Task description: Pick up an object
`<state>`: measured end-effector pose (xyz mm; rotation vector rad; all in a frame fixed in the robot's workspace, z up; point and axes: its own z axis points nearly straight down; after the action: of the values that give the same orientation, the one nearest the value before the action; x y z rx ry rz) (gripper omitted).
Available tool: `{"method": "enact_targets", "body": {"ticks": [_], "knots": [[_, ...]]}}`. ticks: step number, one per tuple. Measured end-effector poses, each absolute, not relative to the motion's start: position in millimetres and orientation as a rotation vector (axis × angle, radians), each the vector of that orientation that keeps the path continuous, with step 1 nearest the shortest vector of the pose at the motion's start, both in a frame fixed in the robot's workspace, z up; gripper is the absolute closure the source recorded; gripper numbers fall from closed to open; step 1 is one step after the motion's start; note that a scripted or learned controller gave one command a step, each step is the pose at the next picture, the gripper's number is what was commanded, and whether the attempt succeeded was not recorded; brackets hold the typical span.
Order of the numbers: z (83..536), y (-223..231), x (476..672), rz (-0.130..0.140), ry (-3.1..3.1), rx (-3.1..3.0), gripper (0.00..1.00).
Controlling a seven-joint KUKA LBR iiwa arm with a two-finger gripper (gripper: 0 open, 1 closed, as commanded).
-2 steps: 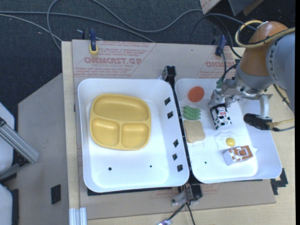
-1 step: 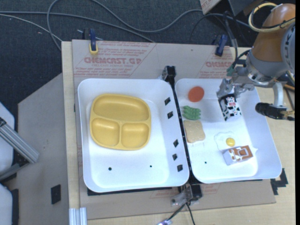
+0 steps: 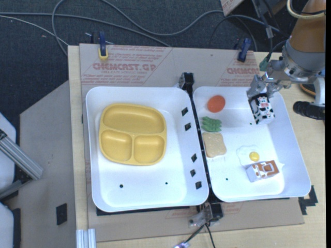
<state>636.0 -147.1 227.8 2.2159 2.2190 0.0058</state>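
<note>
Hanging at the right bin's [image 3: 289, 138] far edge: tool [image 3: 261, 103] clenched around black-and-white cow toy [image 3: 264, 110], raised for removal.

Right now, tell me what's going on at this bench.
The arm reaches in over the right bin, its gripper at the far corner with a black-and-white toy hanging just below it. Whether it grips the toy is unclear. A red disc, green piece, bread slice, fried egg and small carton lie there. A yellow tray sits in the left bin.
</note>
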Motion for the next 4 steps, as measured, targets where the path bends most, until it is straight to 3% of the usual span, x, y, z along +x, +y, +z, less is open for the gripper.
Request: {"method": "enact_targets", "body": {"ticks": [1,4], "knots": [[200,-147,635.9,-0.004,2.225,2.223,1.00],[200,2,620.5,-0.002,2.231,2.219,1.00]]}}
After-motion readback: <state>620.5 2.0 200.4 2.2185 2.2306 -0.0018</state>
